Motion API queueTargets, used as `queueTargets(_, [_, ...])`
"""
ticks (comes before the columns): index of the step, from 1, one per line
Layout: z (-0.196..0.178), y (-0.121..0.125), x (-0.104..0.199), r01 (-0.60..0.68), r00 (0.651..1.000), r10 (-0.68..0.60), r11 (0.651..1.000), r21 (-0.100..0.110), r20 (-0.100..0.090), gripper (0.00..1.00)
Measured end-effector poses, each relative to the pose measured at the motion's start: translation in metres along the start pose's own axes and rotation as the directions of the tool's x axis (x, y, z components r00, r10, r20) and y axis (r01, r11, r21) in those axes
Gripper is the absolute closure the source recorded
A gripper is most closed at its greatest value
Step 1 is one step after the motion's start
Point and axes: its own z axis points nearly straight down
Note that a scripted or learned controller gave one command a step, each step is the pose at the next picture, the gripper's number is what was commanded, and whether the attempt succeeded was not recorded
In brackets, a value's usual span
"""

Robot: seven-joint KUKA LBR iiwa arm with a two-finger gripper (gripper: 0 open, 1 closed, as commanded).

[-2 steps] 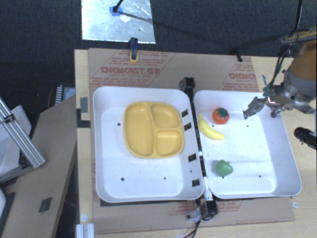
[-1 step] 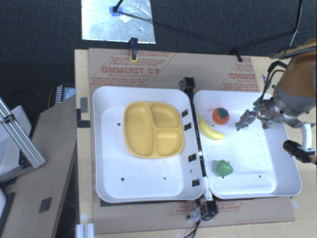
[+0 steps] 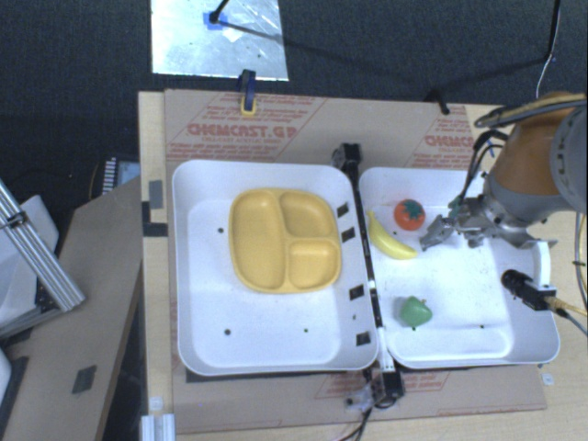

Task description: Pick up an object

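Observation:
The right bin holds three pieces of toy food. A yellow banana lies near its left wall. A red-orange tomato sits just right of the banana's upper end. A green pepper rests lower down near the left wall. My gripper hangs over the bin's upper middle, pointing left, its tip just right of the banana and below the tomato. Nothing shows between its fingers.
The left bin carries a yellow three-compartment plate. A black divider strip runs between the bins. The grey arm with its orange band enters from the right, and a black cable fitting lies along the right bin's right side.

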Motion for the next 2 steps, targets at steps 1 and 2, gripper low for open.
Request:
queueTargets(1, [-0.013, 0.001, -0.001, -0.001, 1.000, 0.001, 1.000, -0.004, 0.002, 1.00])
queueTargets(2, [-0.072, -0.007, -0.002, -0.002, 1.000, 0.002, 1.000, -0.006, 0.002, 1.00])
